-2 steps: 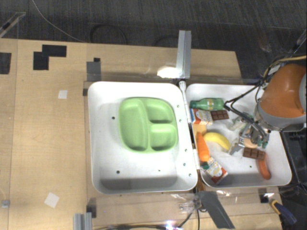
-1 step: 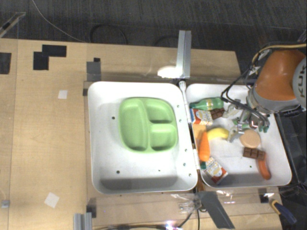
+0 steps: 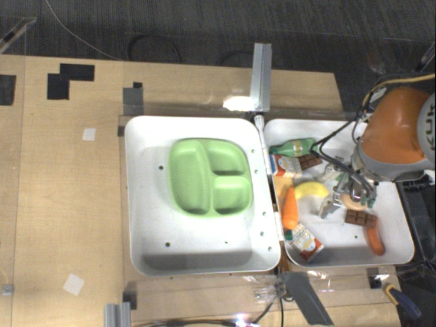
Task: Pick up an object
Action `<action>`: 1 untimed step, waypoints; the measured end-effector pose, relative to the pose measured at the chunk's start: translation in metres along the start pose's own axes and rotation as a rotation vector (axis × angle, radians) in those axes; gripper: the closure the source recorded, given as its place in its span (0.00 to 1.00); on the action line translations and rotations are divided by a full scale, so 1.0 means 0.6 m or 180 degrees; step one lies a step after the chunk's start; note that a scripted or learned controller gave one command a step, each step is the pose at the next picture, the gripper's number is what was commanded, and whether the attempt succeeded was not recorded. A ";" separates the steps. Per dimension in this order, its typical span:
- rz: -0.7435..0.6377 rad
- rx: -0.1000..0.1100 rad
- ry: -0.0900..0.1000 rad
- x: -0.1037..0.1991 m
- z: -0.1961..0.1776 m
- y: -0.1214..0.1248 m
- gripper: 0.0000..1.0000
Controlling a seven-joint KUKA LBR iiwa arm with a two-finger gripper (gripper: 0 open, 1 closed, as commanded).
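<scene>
My gripper (image 3: 335,201) hangs low over the middle of the right bin (image 3: 402,251), under the grey wrist with its orange band (image 3: 398,125). A yellow banana (image 3: 310,191) lies just left of it and an orange carrot (image 3: 289,208) lies further left. A brown chocolate bar (image 3: 360,218) and a reddish sausage (image 3: 375,240) lie to its lower right. A small tan object (image 3: 354,198) shows right beside the gripper, partly hidden by it.
A green bottle (image 3: 294,146), a second brown bar (image 3: 310,162) and a colourful packet (image 3: 304,242) also lie in the right bin. The left bin (image 3: 146,251) holds a green divided tray (image 3: 208,176). A metal post (image 3: 261,77) stands behind the bins.
</scene>
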State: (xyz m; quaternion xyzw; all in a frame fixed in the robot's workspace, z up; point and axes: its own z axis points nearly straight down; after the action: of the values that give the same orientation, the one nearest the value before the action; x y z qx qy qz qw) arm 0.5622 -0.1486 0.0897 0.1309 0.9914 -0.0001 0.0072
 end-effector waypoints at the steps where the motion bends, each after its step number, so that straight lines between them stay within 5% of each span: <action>1: 0.0163 -0.0005 -0.0005 0.027 -0.001 0.108 0.00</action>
State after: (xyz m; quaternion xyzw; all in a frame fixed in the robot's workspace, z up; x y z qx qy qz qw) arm 0.5634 -0.0815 0.0902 0.1563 0.9877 0.0008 0.0081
